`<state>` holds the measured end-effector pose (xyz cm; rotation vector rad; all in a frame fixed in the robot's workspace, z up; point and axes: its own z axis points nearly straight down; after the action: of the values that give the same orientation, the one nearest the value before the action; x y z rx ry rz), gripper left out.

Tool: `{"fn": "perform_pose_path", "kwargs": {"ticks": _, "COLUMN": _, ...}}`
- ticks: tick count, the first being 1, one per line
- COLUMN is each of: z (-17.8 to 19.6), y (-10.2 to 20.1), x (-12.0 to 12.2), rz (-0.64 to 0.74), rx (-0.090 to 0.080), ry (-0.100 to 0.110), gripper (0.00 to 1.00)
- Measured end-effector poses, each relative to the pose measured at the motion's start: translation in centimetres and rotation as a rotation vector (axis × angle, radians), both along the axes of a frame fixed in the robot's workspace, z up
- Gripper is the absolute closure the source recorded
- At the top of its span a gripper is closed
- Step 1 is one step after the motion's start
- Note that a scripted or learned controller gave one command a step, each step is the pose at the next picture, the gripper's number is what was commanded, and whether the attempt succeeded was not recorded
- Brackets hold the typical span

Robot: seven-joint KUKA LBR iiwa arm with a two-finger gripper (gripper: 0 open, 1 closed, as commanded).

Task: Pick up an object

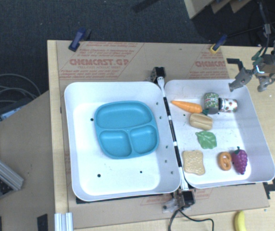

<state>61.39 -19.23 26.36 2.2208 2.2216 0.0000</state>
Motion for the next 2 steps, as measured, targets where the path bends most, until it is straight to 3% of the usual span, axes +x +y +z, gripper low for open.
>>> {"fn": "perform_pose_path", "kwargs": {"ticks": 1, "z": -7.3, "y": 7.0, "x": -2.5, "rz": 0.001, "rx": 0.002, "ry": 0.002, "gripper": 0.0}}
{"fn": "perform_pose_path", "kwargs": {"ticks": 2, "z": -17.9, "y": 7.1, "x": -3.6, "rz": 0.0, "rx": 0.001, "ry": 0.001, "gripper": 0.0}}
